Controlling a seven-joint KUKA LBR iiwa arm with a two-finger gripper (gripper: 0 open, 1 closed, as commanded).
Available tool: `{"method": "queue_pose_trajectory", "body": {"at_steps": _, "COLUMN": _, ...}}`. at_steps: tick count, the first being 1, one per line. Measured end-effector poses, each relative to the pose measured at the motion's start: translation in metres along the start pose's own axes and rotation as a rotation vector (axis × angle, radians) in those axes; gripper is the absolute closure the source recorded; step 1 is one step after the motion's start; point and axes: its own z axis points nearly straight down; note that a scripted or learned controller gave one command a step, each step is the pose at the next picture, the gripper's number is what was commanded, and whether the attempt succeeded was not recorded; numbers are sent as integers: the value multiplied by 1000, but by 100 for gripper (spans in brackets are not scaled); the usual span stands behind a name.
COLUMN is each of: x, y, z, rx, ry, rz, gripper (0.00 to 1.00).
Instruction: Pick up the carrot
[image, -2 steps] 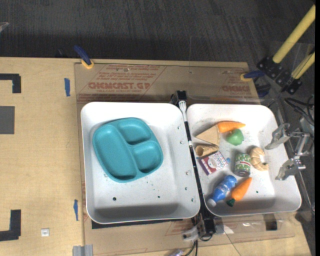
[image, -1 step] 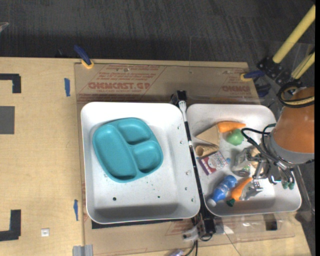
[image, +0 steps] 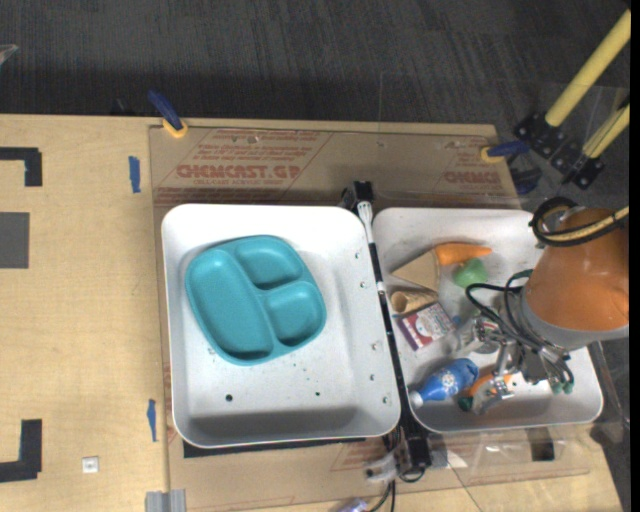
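The carrot is orange and lies near the back of the right bin, with a pale green piece right at its front. My gripper hangs low over the front right part of that bin, well in front of the carrot and apart from it. The wrist's orange band sits above the gripper and hides part of the bin's right side. Cables and the wrist body crowd the gripper's tip.
The right bin also holds a tan wedge, a small cone, a printed packet and a blue bottle beside the gripper. A teal divided plate lies in the left bin.
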Motion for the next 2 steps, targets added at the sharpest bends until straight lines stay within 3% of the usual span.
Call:
{"method": "queue_pose_trajectory", "body": {"at_steps": 1, "x": -93, "y": 78, "z": -93, "rx": -4, "ry": -8, "rz": -38, "gripper": 0}}
{"method": "queue_pose_trajectory", "body": {"at_steps": 2, "x": -144, "y": 30, "z": -89, "rx": -1, "ry": -2, "rz": 178, "gripper": 0}}
